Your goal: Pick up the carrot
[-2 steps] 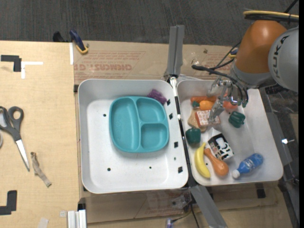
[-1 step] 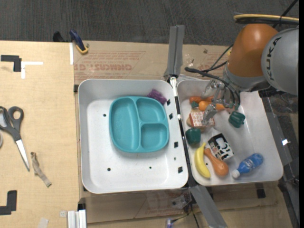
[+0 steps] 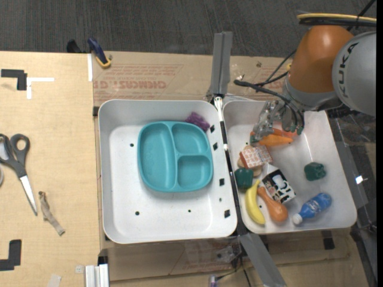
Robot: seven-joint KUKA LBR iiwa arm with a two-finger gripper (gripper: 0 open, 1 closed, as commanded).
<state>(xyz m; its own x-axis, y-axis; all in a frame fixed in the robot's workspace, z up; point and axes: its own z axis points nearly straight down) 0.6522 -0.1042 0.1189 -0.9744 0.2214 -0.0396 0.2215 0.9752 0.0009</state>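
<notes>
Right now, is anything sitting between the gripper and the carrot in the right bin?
Nothing visible stands between them. The gripper is right at the carrot, near the back of the right bin. The closest neighbour, a small red and white box, lies just in front of the carrot, not between it and the gripper.

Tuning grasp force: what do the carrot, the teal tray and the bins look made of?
Carrot: probably moulded toy plastic, smooth even orange.
Teal tray: likely plastic, matte, one uniform colour, rounded moulded compartments.
Bins: seemingly white plastic, slightly glossy, soft rounded corners and rim.
</notes>
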